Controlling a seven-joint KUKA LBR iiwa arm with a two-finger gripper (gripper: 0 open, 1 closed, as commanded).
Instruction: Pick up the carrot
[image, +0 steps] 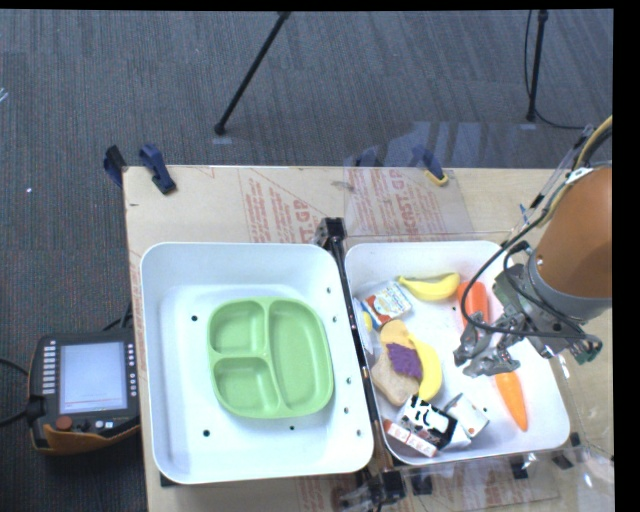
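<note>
1. Now we look down on two white bins side by side on the tabletop (250, 195).
2. We see the carrot (512, 398) lying flat in the right bin (560, 425), close to its right wall, with its thin end pointing toward the front of the bin.
3. We see the jaws (483, 357) low over the right bin, just beside the carrot's top end and a little to its left.
4. We cannot tell how wide the jaws are, because the dark parts blur together. We see nothing held in them.
5. We think the arm hangs low here because it wants to line up with the carrot for a grab.
6. A second long orange thing (475, 298) lies just beside the jaws, further back. It could be mixed up with the carrot.
7. A banana (431, 287) lies at the back of this bin, and small food packets (432, 424) sit near the front.
8. The left bin (165, 300) holds a green tray (270, 357) with three parts, well apart from the carrot.
9. We think the carrot is not picked up yet, since it lies on the bin floor.
</note>
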